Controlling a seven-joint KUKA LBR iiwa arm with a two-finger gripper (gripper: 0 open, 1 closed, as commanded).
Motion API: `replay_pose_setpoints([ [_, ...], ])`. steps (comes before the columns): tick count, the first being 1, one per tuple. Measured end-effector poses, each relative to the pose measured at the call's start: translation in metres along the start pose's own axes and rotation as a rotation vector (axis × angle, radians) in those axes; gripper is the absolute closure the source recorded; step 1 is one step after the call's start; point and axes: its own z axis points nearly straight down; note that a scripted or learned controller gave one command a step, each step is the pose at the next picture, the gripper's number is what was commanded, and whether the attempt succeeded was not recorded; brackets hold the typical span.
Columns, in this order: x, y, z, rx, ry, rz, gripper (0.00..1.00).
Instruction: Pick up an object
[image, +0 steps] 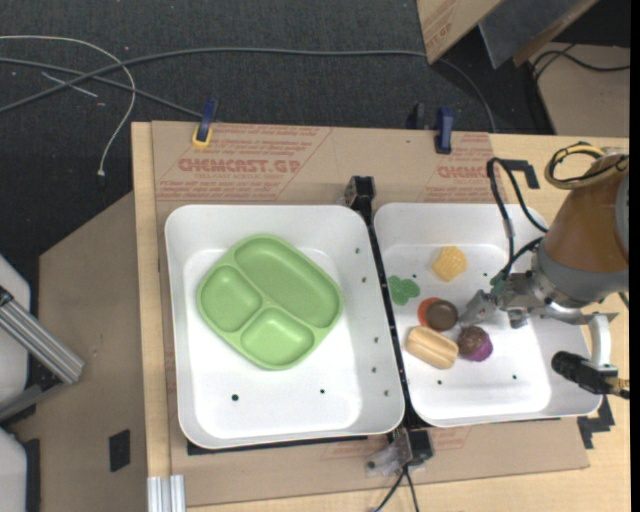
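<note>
Nearest us, lower right of centre, a tan bread roll (432, 347) lies beside a purple item (476, 344) and a brown one (438, 314) in the right bin (520, 400). Our gripper (484, 307) hangs just above them, likely lining up a pick; we cannot tell its state

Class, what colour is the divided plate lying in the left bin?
Light green; the divided plate shows clearly in the camera view.
</note>
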Motion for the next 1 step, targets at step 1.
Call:
replay_pose_setpoints([
  [1, 0.0007, -0.0003, 0.0259, 0.0, 0.0, -0.001, 0.0],
])
